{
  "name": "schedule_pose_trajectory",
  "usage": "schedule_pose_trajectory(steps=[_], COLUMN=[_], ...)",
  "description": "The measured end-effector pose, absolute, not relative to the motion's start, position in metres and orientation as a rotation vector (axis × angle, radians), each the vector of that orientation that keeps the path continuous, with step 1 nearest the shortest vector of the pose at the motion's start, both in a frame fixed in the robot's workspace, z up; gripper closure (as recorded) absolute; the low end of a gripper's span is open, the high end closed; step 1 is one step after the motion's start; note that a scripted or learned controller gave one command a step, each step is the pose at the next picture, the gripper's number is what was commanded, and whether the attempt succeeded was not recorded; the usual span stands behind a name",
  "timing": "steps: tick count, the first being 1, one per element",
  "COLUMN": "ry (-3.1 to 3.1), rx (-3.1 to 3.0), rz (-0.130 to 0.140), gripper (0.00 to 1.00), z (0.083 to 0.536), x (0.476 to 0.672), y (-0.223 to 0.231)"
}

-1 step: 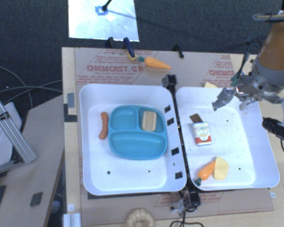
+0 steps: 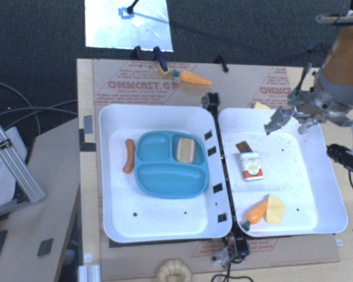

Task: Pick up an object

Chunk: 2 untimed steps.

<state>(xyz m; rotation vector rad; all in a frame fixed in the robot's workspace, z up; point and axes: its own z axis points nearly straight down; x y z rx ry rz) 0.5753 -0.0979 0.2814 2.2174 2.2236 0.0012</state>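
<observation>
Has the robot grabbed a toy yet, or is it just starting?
Nothing is grabbed yet. The gripper hangs above the right bin with nothing between its fingers. The small carton, carrot and yellow wedge lie loose there. Going down, gripping and lifting remain.

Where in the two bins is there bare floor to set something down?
Right bin: bare floor right of the small carton, and the top-left corner. Crowded near the carrot and yellow wedge. Left bin: bare strip along the front below the blue tray; narrow beside the sausage.
</observation>
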Motion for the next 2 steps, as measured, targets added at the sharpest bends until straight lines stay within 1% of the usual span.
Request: schedule_pose_trajectory(steps=[1, 2], ry=[2.224, 2.225], rx=[2.222, 2.222], rz=[-0.004, -0.003], gripper=[0.00, 0.00], z=[0.229, 0.187], x=[0.566, 0.565], y=[-0.103, -0.102])
